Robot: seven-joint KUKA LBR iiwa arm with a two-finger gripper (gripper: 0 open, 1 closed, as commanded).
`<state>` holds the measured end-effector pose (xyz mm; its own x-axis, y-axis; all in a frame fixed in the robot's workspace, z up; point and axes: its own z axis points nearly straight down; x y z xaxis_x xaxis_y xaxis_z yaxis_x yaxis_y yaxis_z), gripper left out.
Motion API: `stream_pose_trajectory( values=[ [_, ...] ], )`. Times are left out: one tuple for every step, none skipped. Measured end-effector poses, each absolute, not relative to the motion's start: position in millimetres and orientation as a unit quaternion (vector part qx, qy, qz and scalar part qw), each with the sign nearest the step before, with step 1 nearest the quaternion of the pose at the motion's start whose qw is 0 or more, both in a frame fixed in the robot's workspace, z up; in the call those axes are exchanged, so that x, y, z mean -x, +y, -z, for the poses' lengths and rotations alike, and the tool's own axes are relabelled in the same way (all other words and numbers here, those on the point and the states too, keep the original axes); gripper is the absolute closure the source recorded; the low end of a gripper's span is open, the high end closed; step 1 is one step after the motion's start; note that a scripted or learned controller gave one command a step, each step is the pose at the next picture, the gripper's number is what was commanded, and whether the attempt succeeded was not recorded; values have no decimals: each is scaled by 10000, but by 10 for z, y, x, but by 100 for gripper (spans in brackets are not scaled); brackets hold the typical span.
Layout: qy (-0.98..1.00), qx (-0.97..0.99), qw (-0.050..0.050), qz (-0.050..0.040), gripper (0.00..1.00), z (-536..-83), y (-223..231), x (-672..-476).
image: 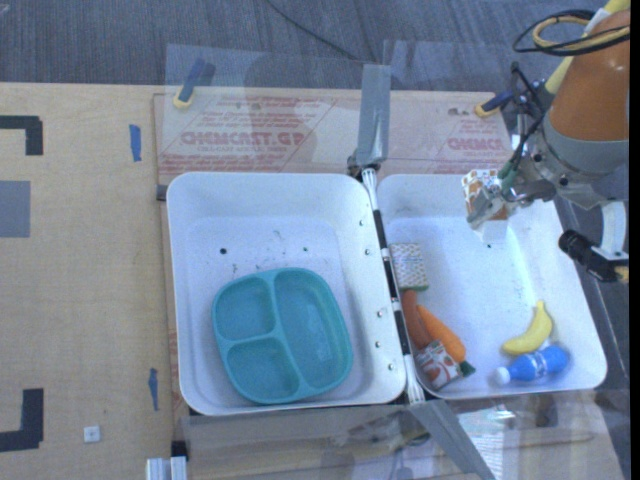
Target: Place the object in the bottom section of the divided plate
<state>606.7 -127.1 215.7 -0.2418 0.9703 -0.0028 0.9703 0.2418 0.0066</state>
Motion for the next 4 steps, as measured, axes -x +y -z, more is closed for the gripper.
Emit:
stream_pose_trajectory(
  values=[
    [7571,-6533,11,-5,100,-2483,-477,-5890],
    [8054,-5927,-7,4,100,-1945,405,-5514],
    [8282,-5604,-13,9,100,-2259,1219,-4809],
    [8275,-5614,-10,6,0,-2261,1208,-4813]
  ],
)
